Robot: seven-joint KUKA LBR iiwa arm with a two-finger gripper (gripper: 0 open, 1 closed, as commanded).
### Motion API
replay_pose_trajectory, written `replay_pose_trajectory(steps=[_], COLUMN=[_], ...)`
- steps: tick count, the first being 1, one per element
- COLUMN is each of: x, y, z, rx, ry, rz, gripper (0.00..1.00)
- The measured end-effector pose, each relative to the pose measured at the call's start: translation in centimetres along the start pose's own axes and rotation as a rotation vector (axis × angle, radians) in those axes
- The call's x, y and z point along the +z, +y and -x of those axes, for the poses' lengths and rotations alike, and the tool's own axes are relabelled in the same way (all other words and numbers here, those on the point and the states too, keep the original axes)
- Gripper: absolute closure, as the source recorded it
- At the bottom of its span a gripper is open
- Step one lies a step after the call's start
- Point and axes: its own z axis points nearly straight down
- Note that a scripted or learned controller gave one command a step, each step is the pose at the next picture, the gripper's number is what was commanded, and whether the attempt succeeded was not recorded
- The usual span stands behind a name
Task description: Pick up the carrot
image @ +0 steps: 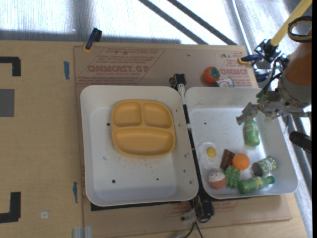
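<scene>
Carrot (pixel 237 169): small toy in the right bin (pixel 285 143), near front edge. Round orange body toward the back, bushy green leaf top toward the front. Lies flat on bin floor, untouched, apart from the claw.

Crowded around it, front to back: one green bottle (pixel 254 184) lying on its side just in front; one cupcake (pixel 216 179) with white top to its left; one dark-capped green can (pixel 264 166) to its right; one brown chocolate bar (pixel 227 158) touching its left; one fried egg (pixel 210 151) further left. One more green bottle (pixel 251 133) sits mid-bin, well behind the carrot. So two green bottles, one of everything else.

Left bin (pixel 94 148): one yellow divided plate (pixel 143 127), three compartments.

Claw (pixel 252 112) hovers over the right bin's back half, just above the rear green bottle; whether its fingers are open or closed, can't tell. Nothing seen between them.

Behind the bins, on cardboard: one tomato (pixel 211 75).
</scene>
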Motion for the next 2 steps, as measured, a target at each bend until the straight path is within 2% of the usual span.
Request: replay_pose_trajectory(steps=[1, 2], x=[4.1, 3.1], y=[-4.6, -4.5], z=[2.0, 2.0], rx=[0.135, 0.135], ry=[0.001, 0.0], rz=[-0.001, 0.002], gripper=[0.0, 1.0])
